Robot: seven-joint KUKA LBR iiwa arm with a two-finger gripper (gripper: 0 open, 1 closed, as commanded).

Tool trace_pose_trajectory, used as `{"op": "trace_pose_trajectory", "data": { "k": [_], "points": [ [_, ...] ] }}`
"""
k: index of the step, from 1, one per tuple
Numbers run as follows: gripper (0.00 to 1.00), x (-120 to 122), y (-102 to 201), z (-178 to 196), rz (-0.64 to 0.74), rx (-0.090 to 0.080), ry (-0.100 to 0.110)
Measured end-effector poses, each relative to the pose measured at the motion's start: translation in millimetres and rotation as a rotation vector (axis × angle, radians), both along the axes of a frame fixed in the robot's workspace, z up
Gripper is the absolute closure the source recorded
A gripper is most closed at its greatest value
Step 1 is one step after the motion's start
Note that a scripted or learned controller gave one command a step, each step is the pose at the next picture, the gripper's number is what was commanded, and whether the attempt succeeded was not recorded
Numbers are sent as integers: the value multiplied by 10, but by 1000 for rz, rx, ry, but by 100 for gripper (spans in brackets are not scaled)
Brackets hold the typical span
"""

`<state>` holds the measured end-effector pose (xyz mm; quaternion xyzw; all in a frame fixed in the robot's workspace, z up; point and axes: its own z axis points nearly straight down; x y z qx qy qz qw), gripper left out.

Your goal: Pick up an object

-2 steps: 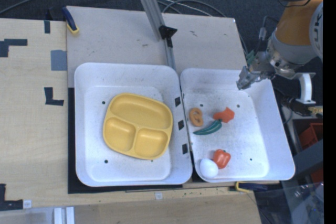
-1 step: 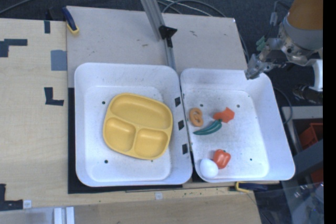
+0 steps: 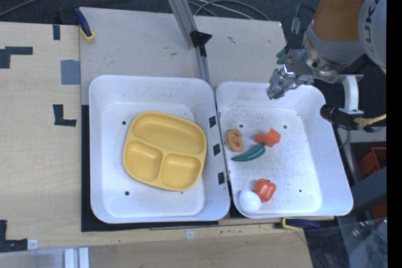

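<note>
A white egg [image 3: 249, 201] and a red pepper [image 3: 266, 189] lay at the right bin's [image 3: 326, 194] near edge. Farther in sat a green chili [image 3: 249, 153], an orange piece [image 3: 269, 137] and a pretzel [image 3: 235, 140]. The gripper [image 3: 277, 90] hung above the far rim, grasping nothing; its opening couldn't be told.

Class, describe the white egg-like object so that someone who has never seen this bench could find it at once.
Start at the right-hand white bin, the one without the yellow divided plate. Go to its near left corner, by the divider between the bins. There lies a white egg-like object, touching a red-orange pepper; it is the only white, smooth, round item among the coloured toy foods.
</note>
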<state>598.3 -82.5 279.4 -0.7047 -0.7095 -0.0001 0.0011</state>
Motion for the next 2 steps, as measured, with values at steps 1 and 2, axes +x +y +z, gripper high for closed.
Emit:
{"op": "trace_pose_trajectory", "data": {
  "k": [1,2],
  "points": [
    [100,-97,449,-45,-1,-1,1],
    [100,-116,906,-125,-1,-1,1]
  ]
}}
